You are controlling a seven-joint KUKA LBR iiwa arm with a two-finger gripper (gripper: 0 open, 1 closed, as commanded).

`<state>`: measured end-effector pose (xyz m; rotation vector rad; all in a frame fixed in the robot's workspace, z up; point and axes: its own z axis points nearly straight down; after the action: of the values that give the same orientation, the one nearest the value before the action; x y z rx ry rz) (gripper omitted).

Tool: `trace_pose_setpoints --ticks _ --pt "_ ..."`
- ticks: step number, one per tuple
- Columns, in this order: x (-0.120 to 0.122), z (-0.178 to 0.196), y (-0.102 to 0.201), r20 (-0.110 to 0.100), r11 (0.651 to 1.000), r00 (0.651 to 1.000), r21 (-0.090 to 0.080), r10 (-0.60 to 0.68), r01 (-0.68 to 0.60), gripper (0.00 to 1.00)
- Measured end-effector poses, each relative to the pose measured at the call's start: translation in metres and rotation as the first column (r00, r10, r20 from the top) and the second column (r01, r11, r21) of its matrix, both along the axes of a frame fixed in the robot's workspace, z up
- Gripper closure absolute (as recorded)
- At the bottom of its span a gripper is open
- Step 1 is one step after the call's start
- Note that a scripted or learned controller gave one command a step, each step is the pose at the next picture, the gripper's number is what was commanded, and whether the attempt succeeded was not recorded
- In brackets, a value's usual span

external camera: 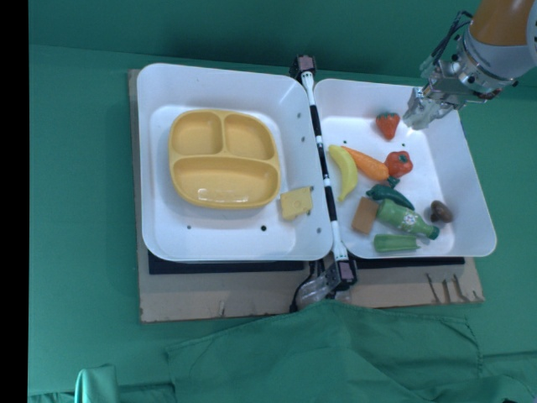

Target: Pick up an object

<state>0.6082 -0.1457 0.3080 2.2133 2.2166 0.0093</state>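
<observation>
yellow plate (223,158) and cheese (295,202) in left bin (159,86).

One fixed camera looks down from above the bench at a slant, set far enough back to take in both white bins, the left bin (159,225) and the right bin (470,200), along with the green cloth (75,225) around them. The arm (503,15) enters from the upper right corner.
</observation>
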Motion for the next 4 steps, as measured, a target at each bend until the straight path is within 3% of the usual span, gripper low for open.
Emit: trace_pose_setpoints --ticks 1,2,3,4 --pt "0.021 -0.088 -0.019 -0.015 1.0 1.0 0.001 -0.006 0.006 1.0" --pt "0.033 -0.095 -0.005 -0.008 1.0 1.0 0.0 -0.003 0.003 1.0" --pt "0.002 -0.008 -0.042 0.002 1.0 1.0 -0.004 -0.008 0.008 1.0" --pt "0.095 -0.047 -0.041 0.001 1.0 1.0 -0.004 -0.001 0.001 1.0"
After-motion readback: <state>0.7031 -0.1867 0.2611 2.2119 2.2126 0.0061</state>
